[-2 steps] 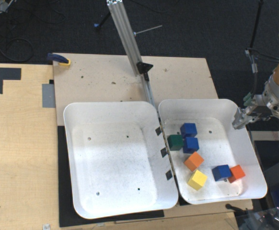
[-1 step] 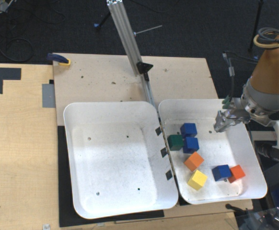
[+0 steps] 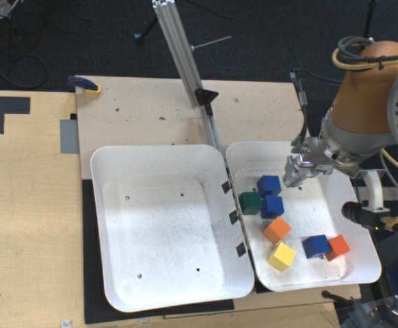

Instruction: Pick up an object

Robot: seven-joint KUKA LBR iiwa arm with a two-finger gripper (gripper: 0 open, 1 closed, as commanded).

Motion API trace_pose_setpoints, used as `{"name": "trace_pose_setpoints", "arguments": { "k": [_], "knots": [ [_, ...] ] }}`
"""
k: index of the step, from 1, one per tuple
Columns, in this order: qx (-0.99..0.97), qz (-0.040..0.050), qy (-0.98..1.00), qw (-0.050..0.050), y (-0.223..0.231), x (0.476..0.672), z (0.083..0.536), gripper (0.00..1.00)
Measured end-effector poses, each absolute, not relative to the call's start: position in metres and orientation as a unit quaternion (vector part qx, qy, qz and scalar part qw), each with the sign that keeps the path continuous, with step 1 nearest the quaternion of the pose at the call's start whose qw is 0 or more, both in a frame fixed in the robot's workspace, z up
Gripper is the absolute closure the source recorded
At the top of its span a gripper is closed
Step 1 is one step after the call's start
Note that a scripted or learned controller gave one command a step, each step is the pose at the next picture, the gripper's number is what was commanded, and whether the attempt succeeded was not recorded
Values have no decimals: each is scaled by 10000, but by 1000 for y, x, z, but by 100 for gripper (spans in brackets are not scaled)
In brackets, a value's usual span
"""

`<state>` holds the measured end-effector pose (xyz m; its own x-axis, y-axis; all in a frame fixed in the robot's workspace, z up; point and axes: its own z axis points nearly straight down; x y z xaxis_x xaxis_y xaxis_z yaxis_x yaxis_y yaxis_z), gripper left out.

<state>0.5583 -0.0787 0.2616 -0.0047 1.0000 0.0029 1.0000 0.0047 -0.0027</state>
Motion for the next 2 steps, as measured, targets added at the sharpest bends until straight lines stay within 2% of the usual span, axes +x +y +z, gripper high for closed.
{"name": "trace_pose_setpoints", "arguments": {
  "k": [2],
  "knots": [
    [-7055,17,-7087,33,39,561,231,100]
  ]
}}
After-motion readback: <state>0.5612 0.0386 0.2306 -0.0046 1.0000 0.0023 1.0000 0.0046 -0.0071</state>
